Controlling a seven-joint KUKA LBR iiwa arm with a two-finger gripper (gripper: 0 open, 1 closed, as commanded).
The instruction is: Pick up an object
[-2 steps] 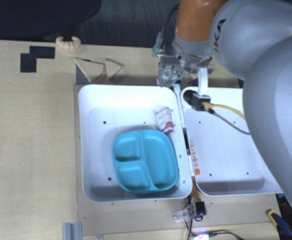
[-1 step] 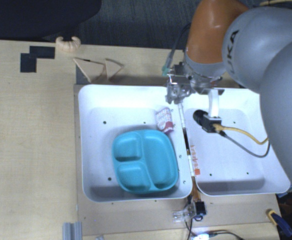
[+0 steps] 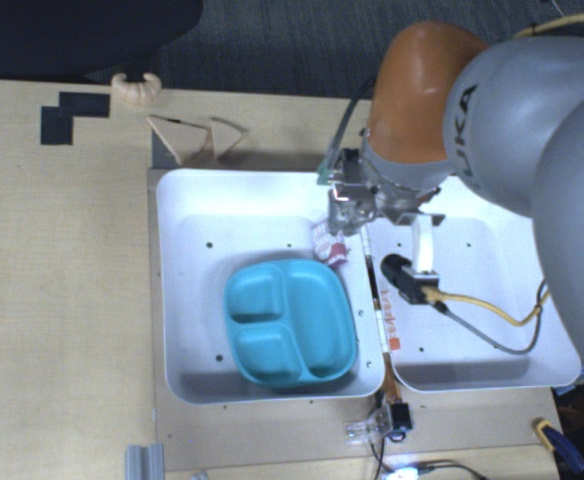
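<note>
Here the grey arm (image 3: 512,98) reaches in from the right, its orange band (image 3: 417,93) above the wrist, and the gripper (image 3: 340,226) hangs low over the left bin (image 3: 187,268) near that bin's right wall. Just under the fingertips lies a small crumpled object (image 3: 330,246), whitish with a red patch, touching or nearly touching the upper right rim of a blue divided tray (image 3: 290,320) that rests in the same bin. The object seems to sit below the gripper rather than in it, though the view is too small there; whether the gripper is released or clenched I cannot tell. A yellow cable (image 3: 482,313) trails across the right bin (image 3: 472,358).
</note>
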